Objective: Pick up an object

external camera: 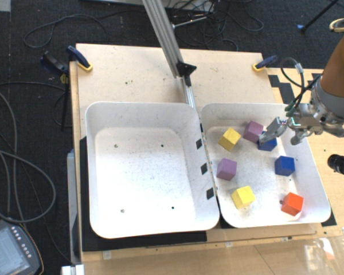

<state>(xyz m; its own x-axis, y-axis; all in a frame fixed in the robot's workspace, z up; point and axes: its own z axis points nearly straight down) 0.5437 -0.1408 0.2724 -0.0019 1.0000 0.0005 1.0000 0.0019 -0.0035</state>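
Note:
The right bin (309, 171) holds several cubes. A yellow cube (230, 138) and a purple cube (253, 130) lie near its back. A small blue cube (268, 145) sits just right of that purple one. Further forward are a second blue cube (284, 165), a second purple cube (226, 168), a second yellow cube (243, 196) and an orange cube (292, 203). My gripper (286, 133) hangs over the back right of this bin, open. Its left finger (272, 130) sits just above the small blue cube, partly covering it. Nothing lies between the fingers.
The left bin (97, 153) stands beside the right one, with a raised divider edge between them. A slanted metal pole (163, 27) rises from the back of the bench. Clamps sit at the bench's back corners. Cables trail on the dark floor.

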